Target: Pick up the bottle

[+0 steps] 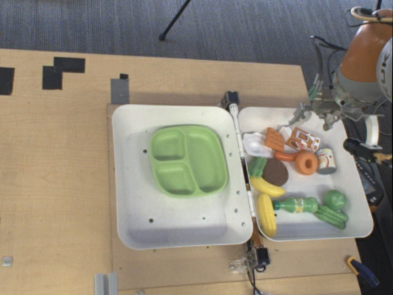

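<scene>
The bottle, a green plastic one with a yellow label [297, 205], is seen lying on its side in the right-hand shallow white bin [363, 225], at the rim opposite the fingers [300, 112] and well apart from them. It is wedged between a yellow plastic banana [266, 214] at its cap end and a green plastic vegetable [333, 208] at its base, so little room is left at either end.

The left shallow white bin [132, 183] is taken up by a light green compartment plate [187, 160], well away from the fingers and not needed for this pick. The grey arm with the orange band [367, 54] is held over the nearest rim of the right bin, and the two-finger gripper [315, 114] is seen spread wide with nothing between (a stance judged to suit an approach, not a grasp).

Just below the fingers a red-and-white packet [303, 140] is found, then an orange toy ring [306, 163] and a brown disc [276, 173]; these lie between gripper and bottle, so a lifted path over them is judged wise.
</scene>
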